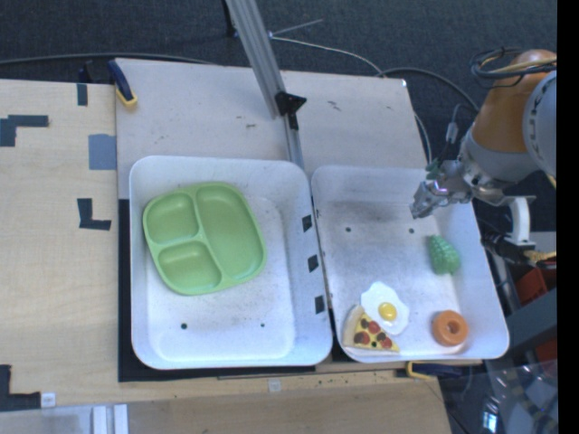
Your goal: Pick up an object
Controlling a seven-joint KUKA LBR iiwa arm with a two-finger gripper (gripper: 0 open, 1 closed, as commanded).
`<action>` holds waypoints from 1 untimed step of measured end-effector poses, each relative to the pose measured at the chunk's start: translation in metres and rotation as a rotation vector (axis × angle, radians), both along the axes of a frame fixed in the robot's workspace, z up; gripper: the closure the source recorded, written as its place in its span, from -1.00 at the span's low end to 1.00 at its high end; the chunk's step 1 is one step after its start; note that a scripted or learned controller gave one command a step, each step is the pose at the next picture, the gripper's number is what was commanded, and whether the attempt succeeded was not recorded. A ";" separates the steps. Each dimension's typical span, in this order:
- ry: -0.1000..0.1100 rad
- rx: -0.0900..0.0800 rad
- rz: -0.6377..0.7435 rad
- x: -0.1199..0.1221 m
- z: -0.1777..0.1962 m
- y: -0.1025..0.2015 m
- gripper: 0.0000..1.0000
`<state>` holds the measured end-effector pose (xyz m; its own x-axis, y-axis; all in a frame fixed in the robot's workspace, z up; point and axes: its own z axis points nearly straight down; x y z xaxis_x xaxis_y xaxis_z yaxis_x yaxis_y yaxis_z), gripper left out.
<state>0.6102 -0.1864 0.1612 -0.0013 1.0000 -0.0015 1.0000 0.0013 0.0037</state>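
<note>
My gripper (425, 204) hangs above the right bin (362, 197); how wide it stands, I cannot tell. The green toy (443, 254) lies just below; I should centre over it, then descend straight.

green toy (443, 254), fried egg (384, 303), pizza slice (369, 332), donut (450, 327)

Matt green plastic tray (204, 238); scuffed white plastic bins (145, 260); pale wood bench (45, 269).
</note>
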 end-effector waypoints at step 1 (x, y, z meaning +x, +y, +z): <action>-0.002 -0.001 0.000 0.000 0.064 -0.003 1.00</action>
